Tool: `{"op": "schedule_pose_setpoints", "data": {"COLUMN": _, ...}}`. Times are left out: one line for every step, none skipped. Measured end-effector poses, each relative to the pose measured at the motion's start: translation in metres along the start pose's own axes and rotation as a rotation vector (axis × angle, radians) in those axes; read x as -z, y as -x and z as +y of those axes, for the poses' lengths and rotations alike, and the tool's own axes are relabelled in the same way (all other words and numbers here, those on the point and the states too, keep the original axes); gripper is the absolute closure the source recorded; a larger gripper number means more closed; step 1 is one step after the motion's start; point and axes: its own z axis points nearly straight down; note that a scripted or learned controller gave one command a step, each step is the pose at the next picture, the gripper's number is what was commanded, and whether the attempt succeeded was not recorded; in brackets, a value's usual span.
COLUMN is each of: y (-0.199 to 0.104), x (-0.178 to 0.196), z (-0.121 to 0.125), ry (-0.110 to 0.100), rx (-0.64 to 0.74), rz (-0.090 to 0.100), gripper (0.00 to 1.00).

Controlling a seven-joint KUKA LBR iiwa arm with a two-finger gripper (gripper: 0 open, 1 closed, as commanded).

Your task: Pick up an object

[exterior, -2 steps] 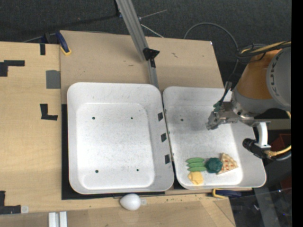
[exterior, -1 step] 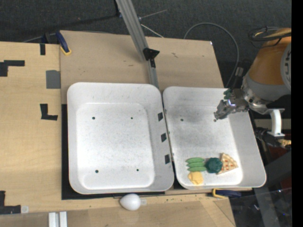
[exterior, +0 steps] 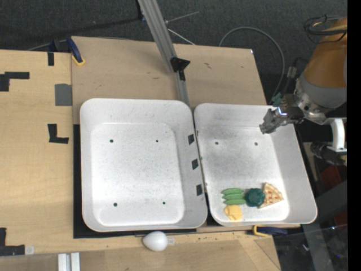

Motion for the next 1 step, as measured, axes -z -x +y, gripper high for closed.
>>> {"op": "schedule_pose_setpoints", "data": {"y": -0.0005, "x": 0.0188, "z": 0.0005, "ry": -0.003, "rx": -0.001, "rz": 0.001, "gripper": 1.00}}
